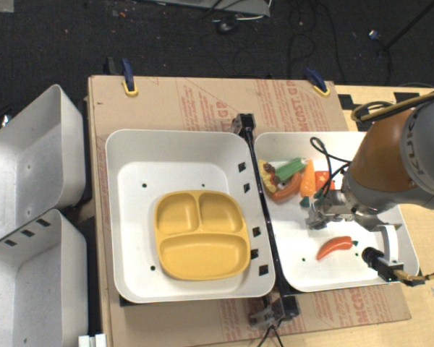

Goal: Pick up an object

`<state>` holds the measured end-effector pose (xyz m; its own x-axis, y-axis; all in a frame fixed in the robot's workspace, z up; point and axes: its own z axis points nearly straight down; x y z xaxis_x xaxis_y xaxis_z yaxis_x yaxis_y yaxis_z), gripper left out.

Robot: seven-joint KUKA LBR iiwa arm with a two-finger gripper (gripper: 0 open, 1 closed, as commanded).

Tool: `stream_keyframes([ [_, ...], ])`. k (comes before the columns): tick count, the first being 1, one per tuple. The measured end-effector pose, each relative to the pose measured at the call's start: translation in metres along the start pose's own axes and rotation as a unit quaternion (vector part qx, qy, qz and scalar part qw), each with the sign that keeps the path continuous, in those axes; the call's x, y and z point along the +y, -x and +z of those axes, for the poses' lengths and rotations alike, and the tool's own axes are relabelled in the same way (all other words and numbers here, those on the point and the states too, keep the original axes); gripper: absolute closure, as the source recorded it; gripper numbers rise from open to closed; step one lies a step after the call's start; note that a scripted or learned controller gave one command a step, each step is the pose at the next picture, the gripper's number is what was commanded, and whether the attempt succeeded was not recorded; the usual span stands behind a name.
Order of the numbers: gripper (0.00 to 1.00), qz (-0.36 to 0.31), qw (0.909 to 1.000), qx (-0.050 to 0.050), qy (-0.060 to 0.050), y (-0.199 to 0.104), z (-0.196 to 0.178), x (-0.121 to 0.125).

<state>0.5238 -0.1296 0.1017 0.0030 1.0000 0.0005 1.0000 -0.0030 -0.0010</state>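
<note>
In the right bin (390,157) a red chili pepper (335,246) lies near the front, on its own. A cluster of toy foods sits at the bin's back left: a green piece (290,168), an orange carrot-like piece (307,176) and a red and yellow piece (281,188). My gripper (320,213) hangs low over the bin's middle, between the cluster and the chili, just up and left of the chili. Nothing shows in its grasp.
The left bin (130,194) holds a yellow divided plate (201,234). A black divider (259,194) runs between the two bins. The grey and orange arm (394,161) covers the right bin's right side. Cardboard (202,100) lies under both bins.
</note>
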Motion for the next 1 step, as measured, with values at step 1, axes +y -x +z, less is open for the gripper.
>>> stream_keyframes([
  [1, 1.00, -0.002, 1.0000, -0.001, 0.003, 0.0037, -0.0626, -0.0009],
])
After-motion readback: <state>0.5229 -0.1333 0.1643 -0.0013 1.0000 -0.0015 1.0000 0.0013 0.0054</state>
